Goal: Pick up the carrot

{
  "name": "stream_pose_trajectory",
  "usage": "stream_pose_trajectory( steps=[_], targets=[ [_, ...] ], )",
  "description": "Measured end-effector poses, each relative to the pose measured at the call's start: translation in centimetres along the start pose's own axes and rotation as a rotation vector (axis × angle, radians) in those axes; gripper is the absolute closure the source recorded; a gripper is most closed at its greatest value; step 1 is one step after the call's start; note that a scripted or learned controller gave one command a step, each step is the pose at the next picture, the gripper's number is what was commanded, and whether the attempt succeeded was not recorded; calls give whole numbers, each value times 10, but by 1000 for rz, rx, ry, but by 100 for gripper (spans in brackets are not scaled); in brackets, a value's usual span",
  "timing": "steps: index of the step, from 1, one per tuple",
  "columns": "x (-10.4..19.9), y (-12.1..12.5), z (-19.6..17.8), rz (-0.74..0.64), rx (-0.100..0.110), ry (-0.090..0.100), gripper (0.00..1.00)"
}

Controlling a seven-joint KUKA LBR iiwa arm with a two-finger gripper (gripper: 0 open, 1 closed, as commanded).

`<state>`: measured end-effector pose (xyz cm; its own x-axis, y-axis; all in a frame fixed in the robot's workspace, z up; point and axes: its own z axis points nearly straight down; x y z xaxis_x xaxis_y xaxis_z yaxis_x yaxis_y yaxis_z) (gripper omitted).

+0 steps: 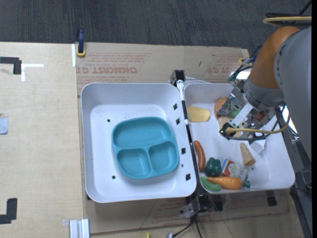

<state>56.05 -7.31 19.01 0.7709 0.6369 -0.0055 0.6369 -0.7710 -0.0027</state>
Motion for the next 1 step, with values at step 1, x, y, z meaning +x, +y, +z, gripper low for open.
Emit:
stream_pose_trajectory(
  steps=[1],
  targets=[
    [9, 57, 95, 109, -2, 4, 0]
  ],
)
